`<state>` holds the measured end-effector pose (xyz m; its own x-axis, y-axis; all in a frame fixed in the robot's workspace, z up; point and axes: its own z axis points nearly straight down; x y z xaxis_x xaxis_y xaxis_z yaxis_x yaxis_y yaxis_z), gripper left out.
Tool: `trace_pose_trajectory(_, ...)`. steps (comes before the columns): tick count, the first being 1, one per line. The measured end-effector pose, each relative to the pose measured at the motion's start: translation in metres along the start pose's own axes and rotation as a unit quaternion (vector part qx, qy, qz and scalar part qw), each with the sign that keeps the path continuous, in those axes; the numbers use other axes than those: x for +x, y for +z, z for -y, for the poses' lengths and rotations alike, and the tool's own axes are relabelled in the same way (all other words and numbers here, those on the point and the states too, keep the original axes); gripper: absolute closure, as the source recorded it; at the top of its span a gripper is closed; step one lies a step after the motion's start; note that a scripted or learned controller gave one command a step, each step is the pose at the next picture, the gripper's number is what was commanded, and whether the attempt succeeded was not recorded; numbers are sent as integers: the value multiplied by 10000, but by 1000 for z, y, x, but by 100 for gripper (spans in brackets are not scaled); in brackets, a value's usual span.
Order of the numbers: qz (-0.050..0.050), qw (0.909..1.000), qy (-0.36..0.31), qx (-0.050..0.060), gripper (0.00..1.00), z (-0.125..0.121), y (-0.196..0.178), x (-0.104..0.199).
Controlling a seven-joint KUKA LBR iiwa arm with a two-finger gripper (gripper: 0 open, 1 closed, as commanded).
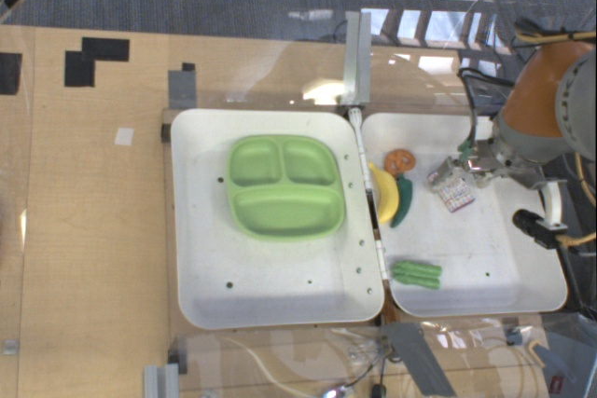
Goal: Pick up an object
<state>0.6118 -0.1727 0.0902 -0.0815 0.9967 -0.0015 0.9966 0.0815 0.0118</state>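
Observation:
My gripper (449, 176) hangs over the right bin (485, 294), in its upper middle part, and reaches in from the right. A small white item with a pinkish grid pattern (457, 197) lies right at the gripper's tip; whether it is held cannot be seen. Against the bin's left wall rests a yellow banana (383, 193), with a dark green vegetable (403, 201) beside it. An orange round fruit (399, 161) sits just above them. A light green pea pod (416, 274) lies near the bin's front left.
The left bin (201, 294) holds a light green divided plate (284, 186) in its middle. A raised divider (367, 200) separates the two bins. The arm's grey body with its orange band (546, 98) stands over the right bin's far right corner.

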Motion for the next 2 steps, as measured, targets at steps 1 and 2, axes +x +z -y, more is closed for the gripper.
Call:
trace_pose_trajectory(1, 3, 10000, -15, -31, 100, -3, -11, 1)
trace_pose_trajectory(2, -6, 9991, -428, 36, 100, 39, -142, 74)
